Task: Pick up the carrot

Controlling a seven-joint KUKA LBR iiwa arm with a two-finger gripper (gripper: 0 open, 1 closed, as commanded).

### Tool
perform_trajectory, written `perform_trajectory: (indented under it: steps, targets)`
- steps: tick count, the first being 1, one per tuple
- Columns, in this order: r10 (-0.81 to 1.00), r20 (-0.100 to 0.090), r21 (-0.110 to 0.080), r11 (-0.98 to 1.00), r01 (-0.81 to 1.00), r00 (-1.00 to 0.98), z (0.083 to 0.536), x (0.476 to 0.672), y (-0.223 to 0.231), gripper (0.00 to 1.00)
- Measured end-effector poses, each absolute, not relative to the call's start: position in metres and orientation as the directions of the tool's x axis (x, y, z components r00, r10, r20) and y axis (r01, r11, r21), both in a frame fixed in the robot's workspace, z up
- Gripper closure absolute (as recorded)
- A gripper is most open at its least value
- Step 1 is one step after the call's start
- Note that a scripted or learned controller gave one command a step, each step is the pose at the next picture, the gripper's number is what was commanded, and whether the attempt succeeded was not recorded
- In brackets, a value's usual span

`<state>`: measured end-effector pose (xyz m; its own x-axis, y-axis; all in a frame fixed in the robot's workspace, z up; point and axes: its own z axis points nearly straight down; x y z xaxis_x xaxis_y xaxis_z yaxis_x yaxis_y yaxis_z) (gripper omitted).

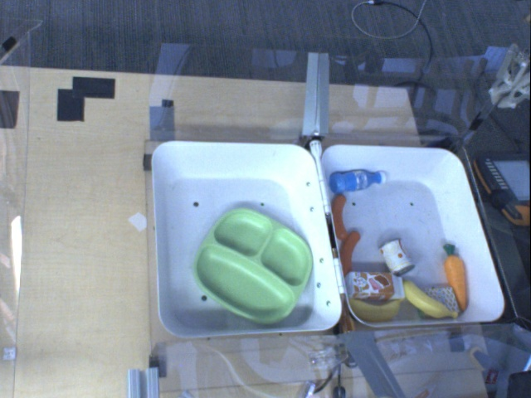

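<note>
The carrot (455,280) is small and orange with a green top. It lies lengthwise against the right wall of the right bin (431,168), near that bin's front corner, green end pointing away from the front. A pale piece of my gripper (511,80) shows at the top right edge of the view, outside and well behind the right bin, far from the carrot. Nothing is seen held there.
Sharing the right bin are a blue bottle (355,180), a reddish-brown sausage shape (343,229), a small can (397,257), a snack packet (372,285) and a banana (428,300) just left of the carrot. A green divided plate (254,264) lies in the left bin (174,222).
</note>
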<state>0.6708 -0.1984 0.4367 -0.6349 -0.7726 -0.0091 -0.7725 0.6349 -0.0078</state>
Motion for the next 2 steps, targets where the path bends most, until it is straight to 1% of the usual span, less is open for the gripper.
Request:
perform_trajectory:
  steps: [1, 2]
  targets:
    - [-0.901, -0.007, -0.009, 0.434, -0.901, -0.434, 0.4366, 0.6707, -0.2039, 1.0]
    - [-1.0, -0.004, -0.01, 0.027, -1.0, -0.027, 0.4365, 0.6704, -0.2044, 1.0]
